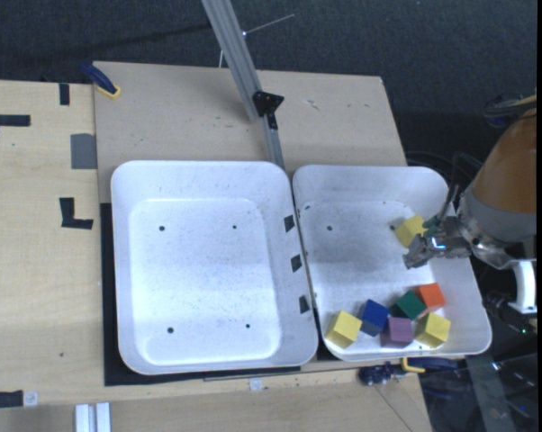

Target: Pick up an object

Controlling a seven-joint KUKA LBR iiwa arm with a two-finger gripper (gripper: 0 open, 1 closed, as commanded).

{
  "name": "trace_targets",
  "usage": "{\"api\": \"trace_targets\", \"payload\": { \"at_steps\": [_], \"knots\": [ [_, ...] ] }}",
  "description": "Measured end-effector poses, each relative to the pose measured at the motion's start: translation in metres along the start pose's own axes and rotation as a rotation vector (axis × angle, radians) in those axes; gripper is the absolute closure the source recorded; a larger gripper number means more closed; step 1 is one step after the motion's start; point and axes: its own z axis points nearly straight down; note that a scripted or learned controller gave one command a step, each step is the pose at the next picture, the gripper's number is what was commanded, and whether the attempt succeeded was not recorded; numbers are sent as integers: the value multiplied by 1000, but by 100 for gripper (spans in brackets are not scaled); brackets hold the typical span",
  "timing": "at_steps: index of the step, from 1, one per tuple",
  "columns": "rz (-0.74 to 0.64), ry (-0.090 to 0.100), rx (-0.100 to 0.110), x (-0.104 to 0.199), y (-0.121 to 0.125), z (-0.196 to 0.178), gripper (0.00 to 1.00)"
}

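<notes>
Two shallow white bins with speckled floors are set side by side on the wooden bench [343, 115]. In the right bin [361, 232], six small cube-shaped blocks are seen: a yellow block [410, 230] near the right wall, just beside the gripper [424, 248], and a cluster along the near edge of yellow [345, 328], blue [374, 316], purple [399, 330], green [409, 306], orange [430, 295] and yellow [436, 328]. Whether anything is pinched cannot be told. The left bin [199, 259] shows four dark dots.

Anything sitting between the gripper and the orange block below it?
No. In the camera view, bare white bin floor separates the gripper from the orange block.
</notes>
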Motion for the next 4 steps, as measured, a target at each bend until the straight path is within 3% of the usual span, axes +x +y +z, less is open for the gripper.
{"api": "trace_targets", "payload": {
  "at_steps": [1, 4],
  "knots": [
    [0, 1, 1, 0, 1, -35, 100],
    [-6, 4, 4, 137, 54, -57, 100]
  ]
}}
